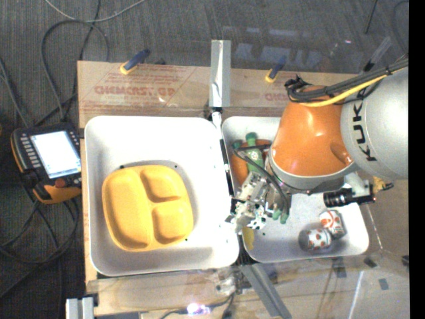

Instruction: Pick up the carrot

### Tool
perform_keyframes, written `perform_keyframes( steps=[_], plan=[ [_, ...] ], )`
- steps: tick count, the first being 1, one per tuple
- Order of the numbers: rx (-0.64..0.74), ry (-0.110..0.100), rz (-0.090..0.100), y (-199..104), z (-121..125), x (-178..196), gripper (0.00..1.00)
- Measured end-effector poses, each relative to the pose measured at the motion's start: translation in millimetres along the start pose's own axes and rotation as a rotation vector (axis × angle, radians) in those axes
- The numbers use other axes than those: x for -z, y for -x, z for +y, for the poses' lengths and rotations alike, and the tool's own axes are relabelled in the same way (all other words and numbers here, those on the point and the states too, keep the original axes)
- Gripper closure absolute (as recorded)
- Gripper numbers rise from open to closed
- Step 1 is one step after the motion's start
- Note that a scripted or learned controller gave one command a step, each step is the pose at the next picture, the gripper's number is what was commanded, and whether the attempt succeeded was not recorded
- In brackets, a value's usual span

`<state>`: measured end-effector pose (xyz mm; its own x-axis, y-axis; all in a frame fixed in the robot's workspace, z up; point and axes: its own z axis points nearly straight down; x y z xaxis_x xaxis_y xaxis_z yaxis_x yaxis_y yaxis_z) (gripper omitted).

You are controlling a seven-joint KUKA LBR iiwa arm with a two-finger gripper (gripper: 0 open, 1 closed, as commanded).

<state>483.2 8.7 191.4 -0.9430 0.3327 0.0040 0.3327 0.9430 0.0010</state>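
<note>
Gripper (pixel 255 205) hung low at right bin's (pixel 355 244) left edge; grip state impossible to tell (mechanism cluttered). Carrot (pixel 239 167) lay just beside it, mostly hidden under the arm (pixel 312 145).

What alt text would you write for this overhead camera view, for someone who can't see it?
A grey and orange robot arm reaches from the right into the right-hand white bin, its gripper low beside an orange carrot near the bin's left wall. The left bin holds a yellow divided tray, and a small orange-and-white toy lies in the right bin's lower corner.
</note>
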Motion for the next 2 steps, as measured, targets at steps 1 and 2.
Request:
perform_keyframes(
  steps=[1,2],
  plan=[
    [-0.002,-0.004,-0.003,33.4,-94.5,-8.1,1.0],
    [-0.198,0.0,-0.003,7.0,-18.7,21.7,1.0]
  ],
)
